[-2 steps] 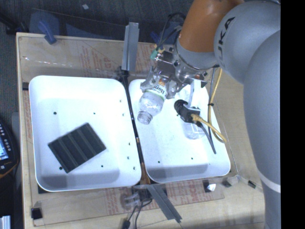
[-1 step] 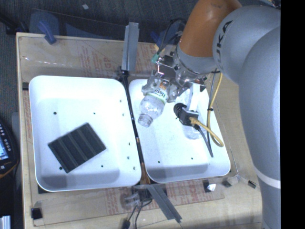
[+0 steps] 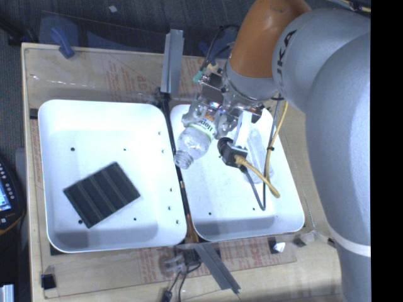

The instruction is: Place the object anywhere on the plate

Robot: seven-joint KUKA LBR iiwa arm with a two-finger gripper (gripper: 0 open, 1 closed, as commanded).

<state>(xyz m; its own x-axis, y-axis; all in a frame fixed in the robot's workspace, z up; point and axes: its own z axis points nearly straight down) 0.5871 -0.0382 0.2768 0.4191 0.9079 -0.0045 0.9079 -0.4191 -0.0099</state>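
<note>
The arm's bulk hides much of the right bin (image 3: 286,216) and the gripper (image 3: 211,119) is mostly masked by the wrist, though its fingers look clamped on the clear plastic bottle (image 3: 194,140) near its labelled upper part. The bottle hangs tilted, cap end toward the divider, above the right bin's left side, while the dark ribbed plate (image 3: 101,194) lies in the left bin (image 3: 50,115)

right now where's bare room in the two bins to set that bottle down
Left bin: its far half is bare white floor, and so is its right strip beside the dark ridged plate. Right bin: bare along the near wall. Its far half is crowded by the gripper, the clear bottle and a yellow cable.
</note>
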